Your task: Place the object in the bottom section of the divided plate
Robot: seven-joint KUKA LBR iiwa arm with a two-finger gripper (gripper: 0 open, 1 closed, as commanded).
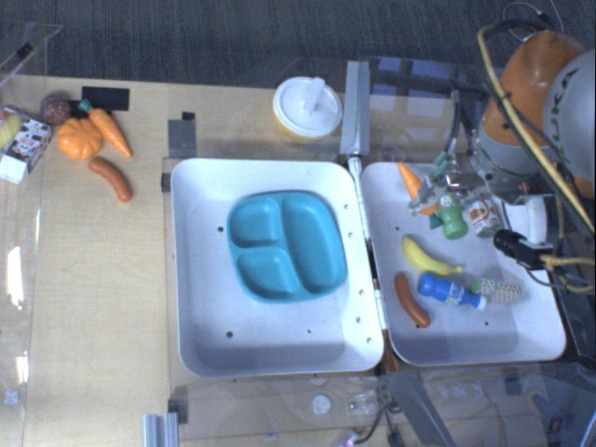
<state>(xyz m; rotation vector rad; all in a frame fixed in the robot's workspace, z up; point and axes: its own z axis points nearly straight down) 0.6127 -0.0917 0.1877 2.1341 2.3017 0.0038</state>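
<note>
camera view from above: two shallow white bins are seen side by side on a pale wooden desk (223, 128). a blue plastic divided plate (284, 246) is laid flat in the middle of the left white bin (200, 338). its bottom section is the small one nearest the lower edge.

in the right white bin (535, 338) several toys are spread out. a small orange toy carrot (409, 179) is found near the top left corner. a yellow toy banana (428, 258) is placed near the middle, and a reddish toy sausage (412, 299) lies just below it. a blue toy bottle with a white label (450, 291) is laid on its side beside the sausage. a small green toy bottle (452, 223) is seen right under the end effector (443, 186).

the end effector is lowered at the top of the right bin, just above the green bottle. whether it is spread or pressed together cannot be told.

a white round lid on a yellow cup (308, 107) is set behind the bins. an orange toy pumpkin (78, 139) is kept at the far left of the desk.
</note>
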